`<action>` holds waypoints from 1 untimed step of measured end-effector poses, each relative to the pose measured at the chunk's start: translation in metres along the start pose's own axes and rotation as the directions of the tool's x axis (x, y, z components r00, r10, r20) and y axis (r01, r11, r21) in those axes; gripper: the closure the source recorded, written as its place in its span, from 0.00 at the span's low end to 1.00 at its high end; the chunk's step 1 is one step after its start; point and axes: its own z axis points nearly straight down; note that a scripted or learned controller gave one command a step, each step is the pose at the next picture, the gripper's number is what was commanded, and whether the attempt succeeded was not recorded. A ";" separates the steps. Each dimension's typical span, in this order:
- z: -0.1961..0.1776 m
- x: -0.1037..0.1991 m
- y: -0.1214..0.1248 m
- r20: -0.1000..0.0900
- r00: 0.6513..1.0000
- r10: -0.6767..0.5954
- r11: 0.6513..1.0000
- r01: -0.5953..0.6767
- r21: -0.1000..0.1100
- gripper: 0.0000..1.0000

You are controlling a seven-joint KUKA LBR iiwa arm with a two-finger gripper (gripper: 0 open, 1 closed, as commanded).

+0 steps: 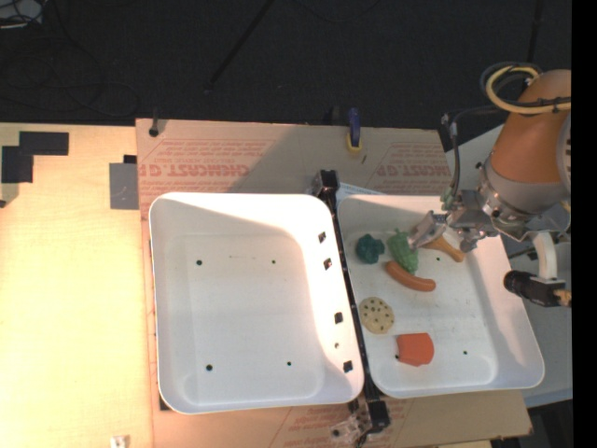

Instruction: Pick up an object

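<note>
the gripper [431,233] hangs low in the right bin [504,362], its finger state unclear, just beside a green toy [402,248]. near that toy: teal lump [370,247], orange sausage [411,279], cookie [377,315], red block [415,349]. cardboard [233,161] underlies both bins.

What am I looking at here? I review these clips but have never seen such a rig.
One camera above a bench looks down at a slant on two white bins. The grey and orange machine at the right is a robot arm; its gripper hangs over the right bin, near a light green piece. Whether it holds anything is unclear. In that bin also lie a dark green piece, an orange sausage, a cookie and a red block. The left bin sits beside it.
</note>
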 end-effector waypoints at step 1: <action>0.122 0.026 -0.034 -0.002 1.000 0.001 1.000 -0.001 -0.001 0.00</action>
